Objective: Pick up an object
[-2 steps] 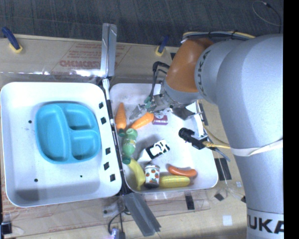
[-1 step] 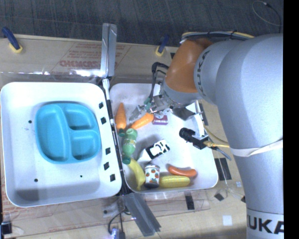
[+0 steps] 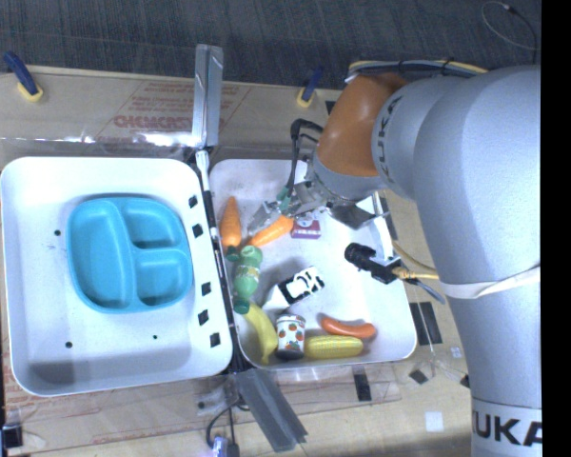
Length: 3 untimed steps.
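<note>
Camera view gives us two white bins side by side on the counter (image 3: 95, 103). In the left bin (image 3: 29, 284), at the left of the frame, a blue divided tray (image 3: 130, 252) lies alone. The right bin (image 3: 381, 303), at the centre of the frame, carries all the loose things that could be picked up. The grey arm (image 3: 476, 179) fills the right of the frame, and its gripper (image 3: 290, 203) is low in the upper part of this bin; we cannot tell whether it is released, clenched or grasping anything. Just below the gripper lies a slanted carrot (image 3: 272, 230), and to its left, along the bin's left wall, a second carrot (image 3: 230, 222). A small purple and white packet (image 3: 306, 226) sits just right of the slanted carrot. Lower down the left wall we see a green bottle (image 3: 245, 274), then a banana (image 3: 259, 329) in the lower left corner. A black and white toy (image 3: 303, 285) lies near the middle. Along the bottom wall are a small printed can (image 3: 289, 336), a yellow piece (image 3: 333, 347) and, just above it, an orange-red sausage (image 3: 347, 327).
</note>
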Each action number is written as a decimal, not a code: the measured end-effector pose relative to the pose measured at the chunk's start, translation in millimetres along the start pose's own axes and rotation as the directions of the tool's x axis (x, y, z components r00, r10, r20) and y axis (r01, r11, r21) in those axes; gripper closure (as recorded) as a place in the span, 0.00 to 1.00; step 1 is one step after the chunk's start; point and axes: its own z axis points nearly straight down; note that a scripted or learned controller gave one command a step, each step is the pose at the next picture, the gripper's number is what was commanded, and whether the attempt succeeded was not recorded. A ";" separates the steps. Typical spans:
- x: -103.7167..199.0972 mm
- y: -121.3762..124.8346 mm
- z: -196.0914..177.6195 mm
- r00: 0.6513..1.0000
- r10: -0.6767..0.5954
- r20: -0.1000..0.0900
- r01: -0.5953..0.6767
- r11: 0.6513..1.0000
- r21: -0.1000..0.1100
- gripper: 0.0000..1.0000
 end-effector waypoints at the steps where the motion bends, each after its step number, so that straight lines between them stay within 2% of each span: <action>1: 5.7 7.4 -0.1 0.994 -0.111 0.006 0.111 0.994 -0.002 0.00; 3: 6.4 7.8 0.0 0.994 -0.112 0.006 0.112 0.994 -0.003 0.00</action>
